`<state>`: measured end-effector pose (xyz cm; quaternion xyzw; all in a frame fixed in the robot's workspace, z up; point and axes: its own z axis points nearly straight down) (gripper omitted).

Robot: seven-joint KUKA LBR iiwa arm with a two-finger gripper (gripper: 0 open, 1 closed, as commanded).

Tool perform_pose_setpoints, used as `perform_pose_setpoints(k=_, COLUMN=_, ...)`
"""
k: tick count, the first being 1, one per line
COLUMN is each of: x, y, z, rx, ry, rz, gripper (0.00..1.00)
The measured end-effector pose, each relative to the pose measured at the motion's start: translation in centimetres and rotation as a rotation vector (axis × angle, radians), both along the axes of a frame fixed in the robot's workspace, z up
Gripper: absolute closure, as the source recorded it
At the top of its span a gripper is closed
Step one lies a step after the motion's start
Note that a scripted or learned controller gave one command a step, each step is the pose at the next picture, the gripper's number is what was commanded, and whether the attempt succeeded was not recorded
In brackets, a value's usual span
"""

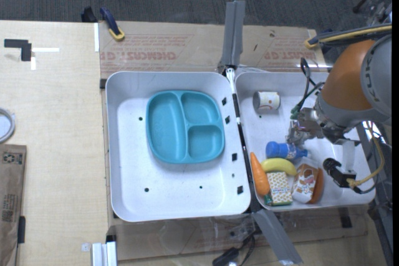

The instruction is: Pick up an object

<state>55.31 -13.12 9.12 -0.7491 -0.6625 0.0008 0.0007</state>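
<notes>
**Tool over the right bin, above the blue object**

Tool (298, 134): metal two-finger unit on the grey arm (358, 87) with orange band, reaching in from the right. Hangs over the middle of the right bin (249, 81). Whether it stands apart or together cannot be told at this slant; nothing is seen clamped in it.

Items, nearest edge first:

1. Small carton (280, 188), green and patterned, at the near wall of the right bin, touching the carrot and the banana.
2. Pouch (305, 184), white with red and brown print, just right of the carton.
3. Carrot (259, 174), orange, lying along the bin's left wall, tip pointing away from the near edge.
4. Banana (278, 165), yellow, curved, resting across the top of the carton, just beside the carrot.
5. Blue object (277, 149), small and rounded, lying just beyond the banana and directly beneath and slightly left of the tool; contact between the two cannot be told.
6. White cup (267, 100), on its side, near the far left corner of the right bin, well apart from the tool.

Left bin (115, 152): holds a teal divided plate (185, 126) with three compartments, lying flat in the far half.

Tabletop (50, 109): light wood, with a brown cardboard sheet (168, 47) under the bins' far edge and a blue-and-yellow clamp (112, 25) at its far left corner.
</notes>
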Motion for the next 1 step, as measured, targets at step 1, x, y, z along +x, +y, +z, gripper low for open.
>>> perform_pose_setpoints(k=1, x=0.02, y=-0.02, z=0.02, rx=0.0, ry=-0.001, rz=0.0, gripper=0.0)
